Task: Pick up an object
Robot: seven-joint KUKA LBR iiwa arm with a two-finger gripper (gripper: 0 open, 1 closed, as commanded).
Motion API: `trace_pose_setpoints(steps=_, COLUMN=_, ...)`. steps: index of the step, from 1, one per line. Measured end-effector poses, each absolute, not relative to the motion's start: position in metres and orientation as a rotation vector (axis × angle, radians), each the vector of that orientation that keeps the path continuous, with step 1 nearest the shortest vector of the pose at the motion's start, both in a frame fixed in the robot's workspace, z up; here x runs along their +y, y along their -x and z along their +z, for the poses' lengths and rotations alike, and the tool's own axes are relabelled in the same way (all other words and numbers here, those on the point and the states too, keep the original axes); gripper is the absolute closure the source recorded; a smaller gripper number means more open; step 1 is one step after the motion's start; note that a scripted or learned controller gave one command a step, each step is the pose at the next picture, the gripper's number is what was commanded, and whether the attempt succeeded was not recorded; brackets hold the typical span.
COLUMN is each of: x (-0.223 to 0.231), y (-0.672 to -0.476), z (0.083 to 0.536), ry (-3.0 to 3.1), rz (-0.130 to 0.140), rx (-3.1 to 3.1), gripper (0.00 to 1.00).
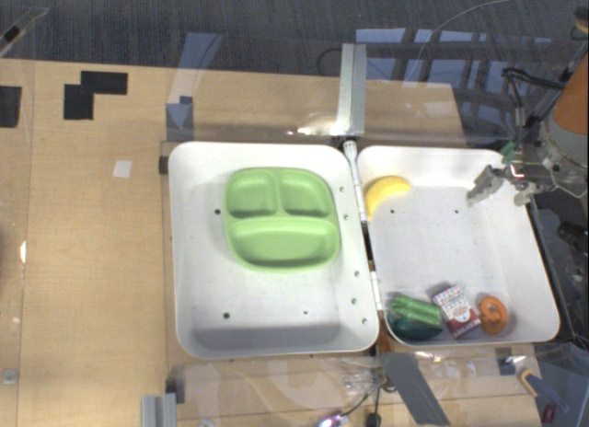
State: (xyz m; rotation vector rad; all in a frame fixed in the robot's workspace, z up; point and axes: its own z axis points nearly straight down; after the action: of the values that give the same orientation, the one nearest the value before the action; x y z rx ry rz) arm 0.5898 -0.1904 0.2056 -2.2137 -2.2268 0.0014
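Yellow catches your eye first in the camera view: a banana-like fruit (pixel 386 191) lies against the right bin's (pixel 460 259) left wall near the far corner. Your gripper (pixel 486 182) hovers over the same bin's far right side, and you cannot tell how it is set. The fruit lies well apart to its left, long axis roughly across the bin. A green item (pixel 414 317), small carton (pixel 456 310) and orange piece (pixel 492 314) crowd the near edge.
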Motion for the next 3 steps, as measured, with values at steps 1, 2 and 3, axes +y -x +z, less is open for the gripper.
trace_pose_setpoints(steps=1, x=-0.190, y=-0.495, z=0.136, ry=2.141, rz=0.001, rx=-2.295, gripper=0.00)
trace_pose_setpoints(steps=2, x=-0.191, y=-0.499, z=0.117, ry=2.254, rz=0.000, rx=-2.186, gripper=0.00)
trace_pose_setpoints(steps=3, x=-0.195, y=-0.547, z=0.236, ry=2.324, rz=0.000, rx=-2.117, gripper=0.00)
